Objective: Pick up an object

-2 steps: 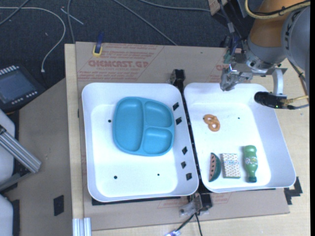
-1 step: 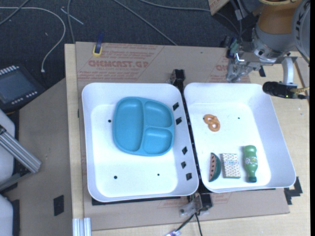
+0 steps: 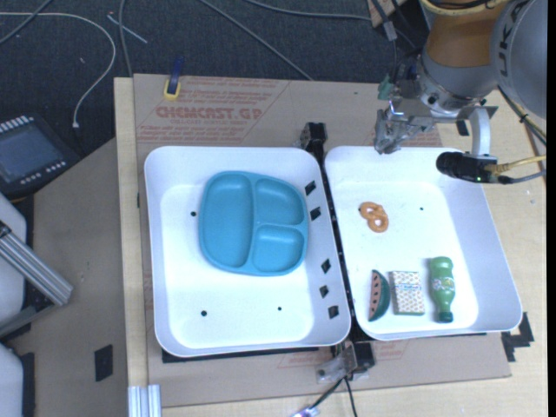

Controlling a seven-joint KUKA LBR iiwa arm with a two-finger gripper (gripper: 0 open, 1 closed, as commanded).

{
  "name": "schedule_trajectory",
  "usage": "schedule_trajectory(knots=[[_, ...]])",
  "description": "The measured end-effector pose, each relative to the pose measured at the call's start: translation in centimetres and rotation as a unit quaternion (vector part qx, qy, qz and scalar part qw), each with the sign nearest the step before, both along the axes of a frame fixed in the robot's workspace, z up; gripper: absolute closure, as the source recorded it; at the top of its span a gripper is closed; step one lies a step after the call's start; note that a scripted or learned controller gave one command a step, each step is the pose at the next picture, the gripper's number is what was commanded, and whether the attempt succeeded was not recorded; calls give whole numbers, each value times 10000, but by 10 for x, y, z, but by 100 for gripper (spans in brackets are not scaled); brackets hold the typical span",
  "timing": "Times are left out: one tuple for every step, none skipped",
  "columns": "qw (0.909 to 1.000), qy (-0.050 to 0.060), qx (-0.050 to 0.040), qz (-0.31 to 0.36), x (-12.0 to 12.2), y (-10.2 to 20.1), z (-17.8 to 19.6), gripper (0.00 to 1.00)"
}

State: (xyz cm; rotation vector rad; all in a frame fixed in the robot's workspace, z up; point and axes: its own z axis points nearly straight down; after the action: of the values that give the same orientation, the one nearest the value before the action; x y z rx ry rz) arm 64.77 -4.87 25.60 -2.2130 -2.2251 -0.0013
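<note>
Lying in the right bin (image 3: 469,233): a small brown pretzel (image 3: 373,216) near the middle, then a watermelon slice (image 3: 377,295), a speckled sponge (image 3: 407,292) and a green bottle (image 3: 441,288) lining up along the near edge. Sitting in the left bin (image 3: 174,259): a blue divided plate (image 3: 254,222). Hovering over the right bin's far rim, carrying nothing: the gripper (image 3: 388,139), fingers looking nearly together.

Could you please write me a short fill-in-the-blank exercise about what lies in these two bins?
1. The blue divided plate lies in the ____ bin.
2. The pretzel lies in the ____ bin.
3. The object between the watermelon slice and the green bottle is a ____.
4. The gripper hovers over the right bin's ____ edge.

Answers: left; right; sponge; far
</note>
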Motion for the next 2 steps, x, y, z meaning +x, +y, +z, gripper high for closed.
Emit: schedule_trajectory(knots=[[10000,6,-5,-7,-17,44,3,100],[10000,10,-1,-5,-41,83,2,100]])
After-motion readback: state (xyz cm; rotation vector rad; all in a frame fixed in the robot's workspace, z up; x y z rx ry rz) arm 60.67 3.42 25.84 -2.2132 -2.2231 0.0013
